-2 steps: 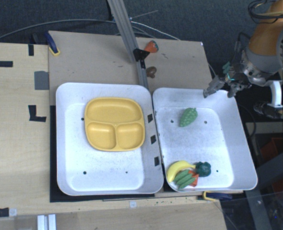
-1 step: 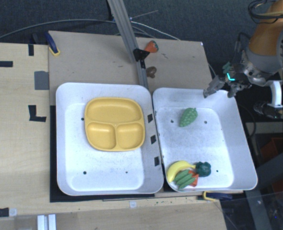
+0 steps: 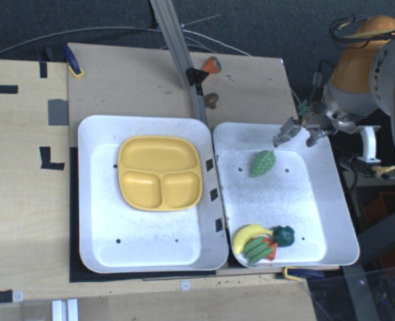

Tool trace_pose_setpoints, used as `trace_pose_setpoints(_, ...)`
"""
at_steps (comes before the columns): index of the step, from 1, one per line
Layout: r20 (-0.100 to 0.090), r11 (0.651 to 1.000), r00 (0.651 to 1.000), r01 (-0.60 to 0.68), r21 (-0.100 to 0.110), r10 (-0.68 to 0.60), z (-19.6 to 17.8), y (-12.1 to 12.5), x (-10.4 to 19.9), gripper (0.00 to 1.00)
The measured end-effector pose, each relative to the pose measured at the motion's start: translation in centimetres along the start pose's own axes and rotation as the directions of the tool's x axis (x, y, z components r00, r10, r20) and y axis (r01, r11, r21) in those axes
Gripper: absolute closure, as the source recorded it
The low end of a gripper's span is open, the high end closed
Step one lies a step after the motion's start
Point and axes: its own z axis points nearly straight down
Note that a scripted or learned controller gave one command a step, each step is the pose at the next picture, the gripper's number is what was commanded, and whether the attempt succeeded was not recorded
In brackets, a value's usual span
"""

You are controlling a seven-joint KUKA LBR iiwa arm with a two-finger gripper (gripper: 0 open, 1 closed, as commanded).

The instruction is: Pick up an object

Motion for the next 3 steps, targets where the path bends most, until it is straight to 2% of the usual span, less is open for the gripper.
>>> trace_pose_setpoints(1, 0.0, 1.0, 1.0, 0.0, 0.001, 0.0, 5.6, -1.1, 0.3, 0.0)
trace_pose_setpoints(2, 0.0, 1.0, 1.0, 0.001, -0.004, -0.001, 9.8, -1.1, 0.5, 0.0)
trace_pose_setpoints(3, -0.001, 1.0, 1.0, 0.002, -0.004, -0.002, 8.6, -1.0, 0.5, 1.0)
